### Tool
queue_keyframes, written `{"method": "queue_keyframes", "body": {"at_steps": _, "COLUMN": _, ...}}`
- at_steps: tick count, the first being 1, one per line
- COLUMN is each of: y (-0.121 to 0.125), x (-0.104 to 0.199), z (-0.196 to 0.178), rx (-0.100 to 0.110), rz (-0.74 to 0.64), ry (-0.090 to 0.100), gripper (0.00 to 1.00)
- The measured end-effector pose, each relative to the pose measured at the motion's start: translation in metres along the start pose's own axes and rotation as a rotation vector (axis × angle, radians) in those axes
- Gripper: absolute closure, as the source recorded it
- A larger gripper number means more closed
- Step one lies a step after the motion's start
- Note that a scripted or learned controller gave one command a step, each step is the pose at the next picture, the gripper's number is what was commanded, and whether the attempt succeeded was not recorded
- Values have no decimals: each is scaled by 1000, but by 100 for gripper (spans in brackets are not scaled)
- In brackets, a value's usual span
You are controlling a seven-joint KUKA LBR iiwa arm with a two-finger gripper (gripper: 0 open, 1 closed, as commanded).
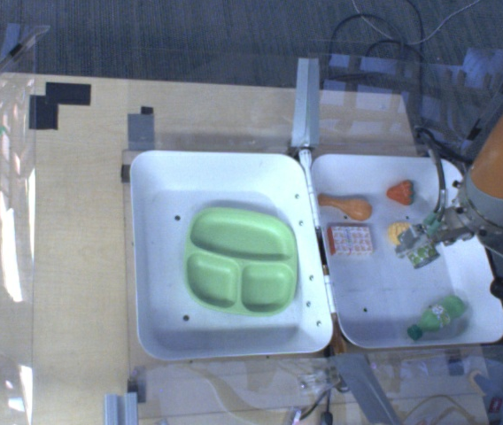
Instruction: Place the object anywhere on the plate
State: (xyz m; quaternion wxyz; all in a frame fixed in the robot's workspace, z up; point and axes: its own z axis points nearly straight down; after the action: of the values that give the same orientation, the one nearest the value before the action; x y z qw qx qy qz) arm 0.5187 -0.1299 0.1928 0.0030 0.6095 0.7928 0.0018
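Observation:
A green plate (pixel 238 270) with three compartments lies in the left bin (pixel 158 237). In the right bin (pixel 473 326), my gripper (pixel 418 250) hangs low at mid-right, reaching in from the right. A small yellow object (pixel 398 232) lies right beside its tip, partly covered by it. I see nothing lifted off the bin floor.
The right bin also holds an orange-brown spoon-shaped piece (pixel 347 206), a red strawberry-like piece (pixel 401 192), a flat pink checked square (pixel 351 240) and a green bottle (pixel 437 316) lying at the front. A metal divider (pixel 305 104) runs between the bins at the back.

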Motion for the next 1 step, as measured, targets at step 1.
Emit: {"method": "queue_keyframes", "body": {"at_steps": 1, "y": 46, "x": 63, "z": -24, "rx": 0, "rz": -152, "ry": 1, "gripper": 100}}
